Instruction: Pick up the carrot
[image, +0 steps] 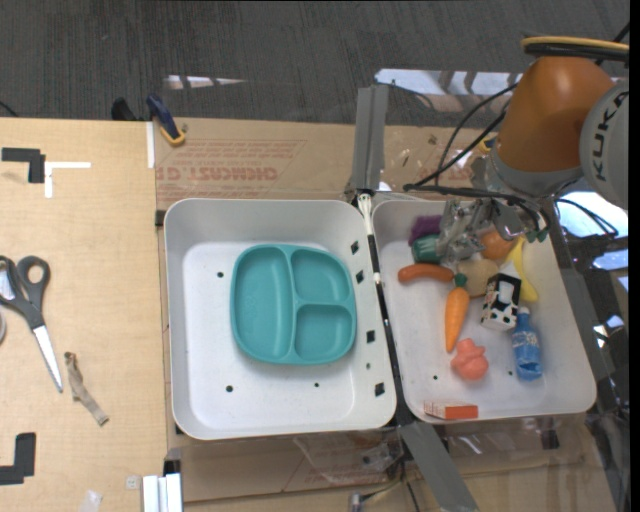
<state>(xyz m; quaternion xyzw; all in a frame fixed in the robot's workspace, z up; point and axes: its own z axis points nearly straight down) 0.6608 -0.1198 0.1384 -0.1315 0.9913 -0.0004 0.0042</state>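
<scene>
Two shallow white bins (190, 330) share the bench: a teal divided plate (294, 303) far left of the claw (462, 238), whose spread can't be judged. Just below it lies the tapered orange carrot (455, 316) amid toys, so it should descend squarely across the carrot's middle.

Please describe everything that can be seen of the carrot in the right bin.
The carrot is a small toy, plastic by its look, with a smooth orange body and a short green top. It lies flat on the floor of the right bin, green end pointing to the far side and tip pointing to the near side, close to a pink toy. Its green end lies close to an orange sausage-shaped toy. The gripper is above the far part of the bin, not on the carrot.
</scene>
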